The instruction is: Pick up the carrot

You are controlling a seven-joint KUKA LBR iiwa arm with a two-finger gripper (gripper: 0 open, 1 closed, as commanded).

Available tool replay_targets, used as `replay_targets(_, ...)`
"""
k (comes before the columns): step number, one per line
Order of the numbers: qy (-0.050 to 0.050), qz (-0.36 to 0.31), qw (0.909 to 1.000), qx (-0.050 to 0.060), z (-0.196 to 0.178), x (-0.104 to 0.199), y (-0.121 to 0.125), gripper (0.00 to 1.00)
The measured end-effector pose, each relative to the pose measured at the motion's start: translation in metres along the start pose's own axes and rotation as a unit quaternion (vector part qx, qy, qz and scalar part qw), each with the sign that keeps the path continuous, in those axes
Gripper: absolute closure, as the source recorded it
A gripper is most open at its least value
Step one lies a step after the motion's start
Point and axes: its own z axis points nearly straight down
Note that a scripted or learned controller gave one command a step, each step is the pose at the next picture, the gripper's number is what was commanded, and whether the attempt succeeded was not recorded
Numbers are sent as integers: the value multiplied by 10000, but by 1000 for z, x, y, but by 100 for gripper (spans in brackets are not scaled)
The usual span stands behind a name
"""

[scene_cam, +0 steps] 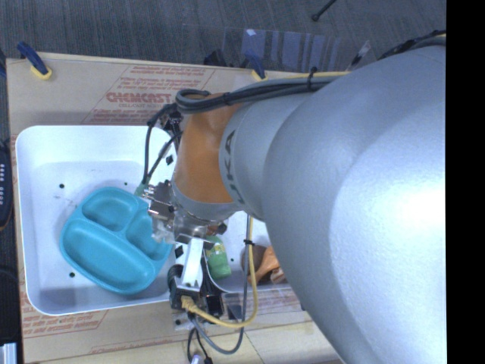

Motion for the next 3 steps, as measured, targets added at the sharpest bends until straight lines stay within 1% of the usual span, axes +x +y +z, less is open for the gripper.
replay_targets(3,-39,-177,9998,116,-26,3,-2,100)
